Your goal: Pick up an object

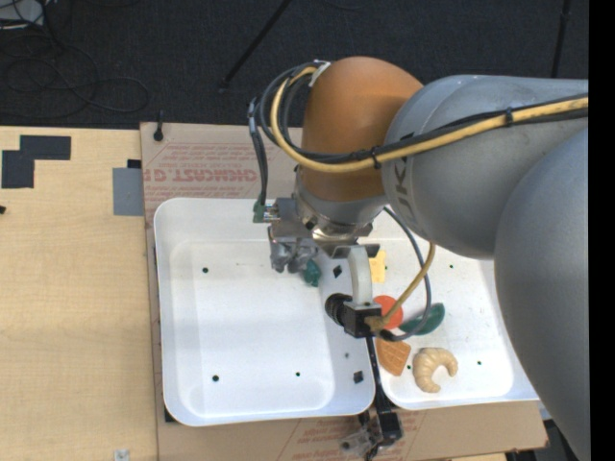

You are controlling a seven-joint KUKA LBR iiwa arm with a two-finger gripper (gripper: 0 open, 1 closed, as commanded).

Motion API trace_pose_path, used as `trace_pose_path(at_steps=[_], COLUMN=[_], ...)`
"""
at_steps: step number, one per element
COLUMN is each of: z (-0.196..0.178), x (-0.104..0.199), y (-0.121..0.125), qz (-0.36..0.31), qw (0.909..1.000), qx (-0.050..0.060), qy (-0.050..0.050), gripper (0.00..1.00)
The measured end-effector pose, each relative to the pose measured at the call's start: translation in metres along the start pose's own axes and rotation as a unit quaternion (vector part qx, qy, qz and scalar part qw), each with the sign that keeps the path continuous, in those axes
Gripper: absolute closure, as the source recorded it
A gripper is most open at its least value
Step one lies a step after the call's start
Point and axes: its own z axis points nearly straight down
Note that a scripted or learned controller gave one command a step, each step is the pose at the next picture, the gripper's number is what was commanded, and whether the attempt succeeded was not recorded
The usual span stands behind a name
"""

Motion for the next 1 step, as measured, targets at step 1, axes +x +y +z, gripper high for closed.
trace_pose_path(at_steps=[1], z=[-0.0177], x=[-0.0046], y=[0.0037], qz=[0.003], qw=[1.0000], qx=[-0.005], qy=[0.000], gripper=[1.00])
